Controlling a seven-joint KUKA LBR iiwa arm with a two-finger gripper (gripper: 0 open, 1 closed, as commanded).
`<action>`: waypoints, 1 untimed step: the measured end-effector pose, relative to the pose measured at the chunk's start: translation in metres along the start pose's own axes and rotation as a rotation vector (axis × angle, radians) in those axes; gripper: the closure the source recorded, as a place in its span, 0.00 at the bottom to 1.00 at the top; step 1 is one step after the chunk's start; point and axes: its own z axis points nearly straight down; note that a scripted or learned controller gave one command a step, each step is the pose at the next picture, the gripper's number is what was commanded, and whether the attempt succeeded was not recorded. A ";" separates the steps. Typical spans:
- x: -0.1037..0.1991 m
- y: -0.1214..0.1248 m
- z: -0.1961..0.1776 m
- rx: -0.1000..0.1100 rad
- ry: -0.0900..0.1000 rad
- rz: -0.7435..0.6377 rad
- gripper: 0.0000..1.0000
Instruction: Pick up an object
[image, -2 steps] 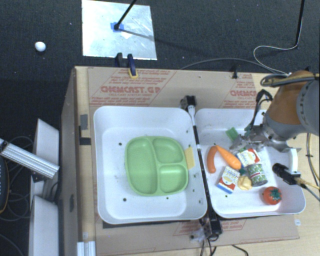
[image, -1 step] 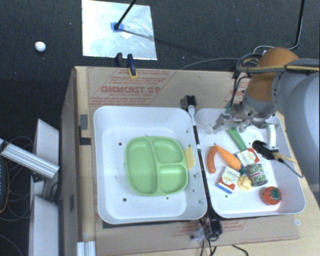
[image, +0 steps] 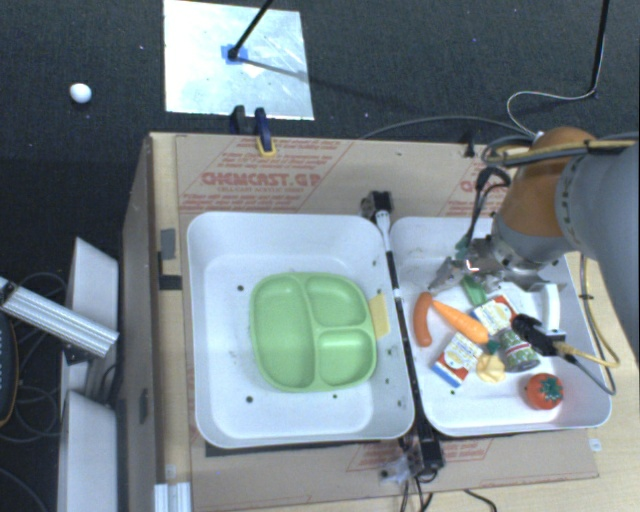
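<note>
Gripper (image: 468, 268) is poised low in the right bin (image: 590, 405), fingers spread, nothing held. Carrot (image: 459, 319) lies just below it among crowded toy food. A straight descent centred on the carrot is advised, avoiding the neighbouring sausage (image: 423, 318).

Two white bins (image: 215, 300). One green divided plate (image: 312, 330). One tomato (image: 541, 391). One carrot (image: 460, 320). One sausage (image: 423, 318). One white ball (image: 80, 93) on the floor.
</note>
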 end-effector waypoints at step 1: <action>0.011 0.052 -0.001 -0.002 0.000 -0.003 0.00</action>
